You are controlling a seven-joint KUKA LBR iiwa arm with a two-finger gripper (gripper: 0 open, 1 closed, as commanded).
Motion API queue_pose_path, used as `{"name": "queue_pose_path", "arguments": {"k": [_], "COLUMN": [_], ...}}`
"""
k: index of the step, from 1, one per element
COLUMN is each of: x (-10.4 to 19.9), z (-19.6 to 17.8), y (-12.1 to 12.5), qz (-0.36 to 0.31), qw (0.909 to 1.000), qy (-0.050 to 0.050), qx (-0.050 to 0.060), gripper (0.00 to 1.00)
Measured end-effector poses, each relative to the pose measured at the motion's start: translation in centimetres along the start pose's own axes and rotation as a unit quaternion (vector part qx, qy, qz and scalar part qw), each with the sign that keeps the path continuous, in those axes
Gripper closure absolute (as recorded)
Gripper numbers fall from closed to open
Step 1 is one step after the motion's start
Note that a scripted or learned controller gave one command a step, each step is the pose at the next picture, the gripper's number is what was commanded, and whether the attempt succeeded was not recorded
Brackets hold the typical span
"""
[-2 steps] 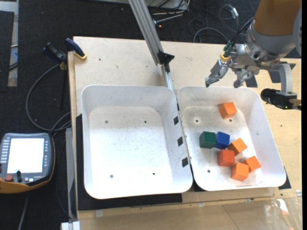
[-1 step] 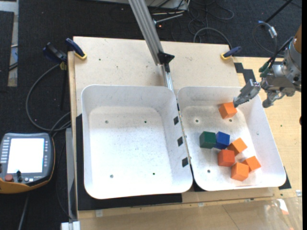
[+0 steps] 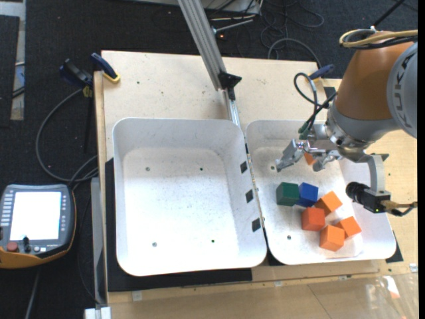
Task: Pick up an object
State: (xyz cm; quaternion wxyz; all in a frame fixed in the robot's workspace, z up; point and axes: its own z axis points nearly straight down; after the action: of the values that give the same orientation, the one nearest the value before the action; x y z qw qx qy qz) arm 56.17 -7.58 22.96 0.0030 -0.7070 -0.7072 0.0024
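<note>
Blocks lay clustered in the right bin [image 3: 279, 248], at the lower right of the frame: a green cube [image 3: 287, 194] touching a blue cube [image 3: 308, 192], with four orange cubes [image 3: 313, 218] beside and below them. The gripper [image 3: 307, 157] hung just above that cluster at mid-right, its fingers spread apart and nothing between them. The left bin [image 3: 126, 145] sat alongside.

Lettering on the arm, little else

Dark letters, seemingly "KU", run up the grey arm [image 3: 406, 78] just above and to the right of the gripper [image 3: 307, 157]; the rest is cut off. The pendant [image 3: 34, 224] screen far to the left shows nothing readable.
</note>
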Motion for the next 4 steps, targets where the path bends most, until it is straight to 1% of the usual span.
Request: {"name": "queue_pose_path", "arguments": {"k": [1, 2, 3, 4], "x": [-0.5, -2.9, -2.5, 4.5], "z": [1.4, 6.5, 13.6, 8.1], "y": [0.1, 0.3, 3.9, 7.7], "qz": [0.001, 0.002, -0.001, 0.002], "qw": [1.0, 1.0, 1.0, 1.0], "qy": [-0.001, -0.001, -0.001, -0.001], "qx": [-0.002, -0.001, -0.002, -0.002], "gripper": [0.0, 0.0, 0.0, 0.0]}}
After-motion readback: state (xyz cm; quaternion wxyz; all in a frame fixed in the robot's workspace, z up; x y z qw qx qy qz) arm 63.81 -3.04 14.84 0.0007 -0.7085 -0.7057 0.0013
